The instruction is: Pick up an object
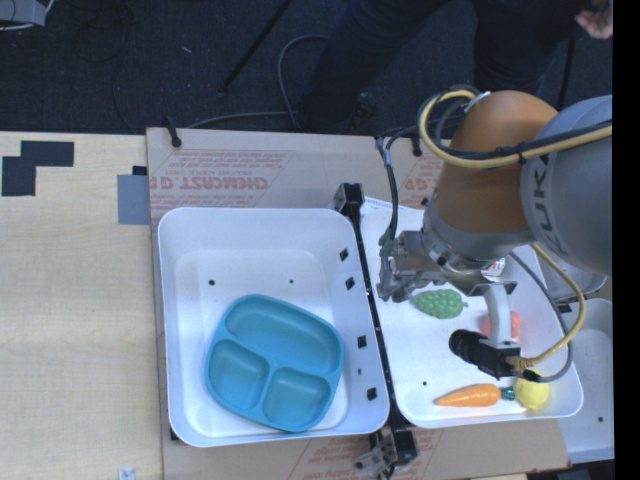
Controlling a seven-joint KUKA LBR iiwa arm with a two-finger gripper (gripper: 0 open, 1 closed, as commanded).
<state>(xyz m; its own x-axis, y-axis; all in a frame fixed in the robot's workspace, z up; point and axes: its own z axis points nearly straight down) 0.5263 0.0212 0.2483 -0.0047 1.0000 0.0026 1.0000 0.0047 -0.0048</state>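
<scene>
Nearest the camera, in the right-hand shallow white bin (412,378), an orange plastic carrot (468,397) lies beside a small yellow rounded fruit toy (533,395). In the left-hand white bin (190,268) sits a blue divided plastic tray (275,363). Farther in, a green knobbly toy (440,303) lies just beside the two-finger gripper (398,280), which is low over the right bin's left wall. Whether it is parted or closed I cannot tell, and nothing shows as held. The step looks like the approach. Next it likely needs to centre over the green toy before closing
</scene>
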